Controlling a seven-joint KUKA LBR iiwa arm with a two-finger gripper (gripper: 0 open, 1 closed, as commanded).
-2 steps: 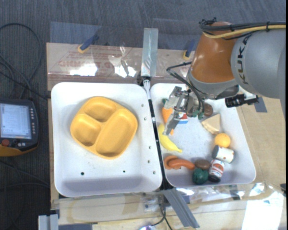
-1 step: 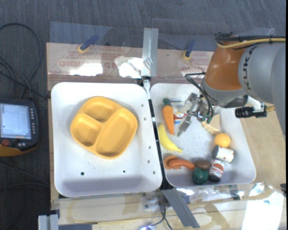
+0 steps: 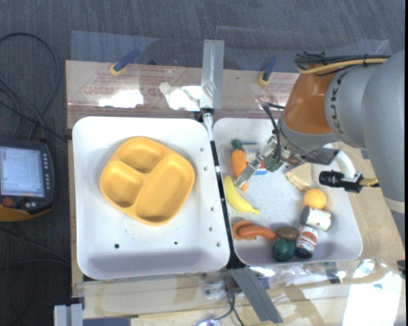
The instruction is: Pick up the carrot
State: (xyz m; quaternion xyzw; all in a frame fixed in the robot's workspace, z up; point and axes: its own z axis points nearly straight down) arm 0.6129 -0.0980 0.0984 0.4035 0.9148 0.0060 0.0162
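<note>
Jaws (image 3: 247, 173) beside carrot (image 3: 239, 161) in rt bin (image 3: 353, 246), can't tell if apart or clamped

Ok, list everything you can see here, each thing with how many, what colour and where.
Bins: 2, white, side by side on the bench.
Divided plate: 1, yellow, left bin.
Carrot: 1, orange, right bin, upper left, beside the gripper.
Banana: 1, yellow, right bin, left side.
Orange fruit: 1, orange, right bin, right side.
Small bottle: 1, white and red, right bin, lower right.
Handheld screen unit: 1, dark, left of the bench.
Arm: 1, grey with orange band.
Gripper: 1, over the right bin.
</note>
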